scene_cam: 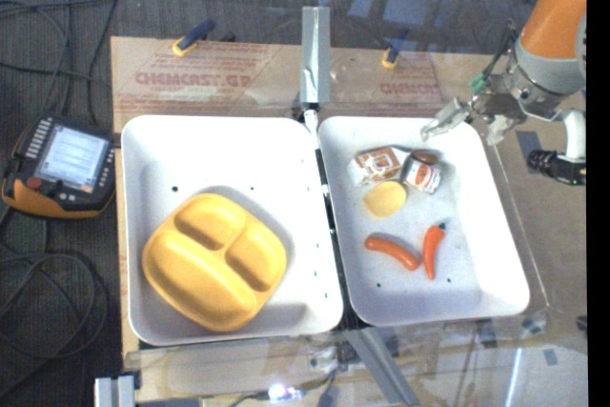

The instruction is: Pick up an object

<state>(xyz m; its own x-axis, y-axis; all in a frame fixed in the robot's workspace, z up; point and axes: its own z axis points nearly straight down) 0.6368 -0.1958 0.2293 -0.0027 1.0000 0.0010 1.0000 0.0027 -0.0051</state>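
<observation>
The right bin (496, 234) holds several small items. An orange-and-white packet (378, 163) lies next to a small brown-and-white can (421, 172), with a pale yellow disc (385, 199) just below them. Nearer the front lie a red sausage (394, 252) and an orange carrot (433, 249). My gripper (465, 123) hovers over the bin's far right corner, above and to the right of the can. It is open, with nothing between its fingers.
A yellow divided plate (215, 259) lies upside down in the left bin (143, 148). A teach pendant (62, 167) rests on the floor at the left. Clamps (193, 36) sit on the board behind the bins, and cables run across the floor.
</observation>
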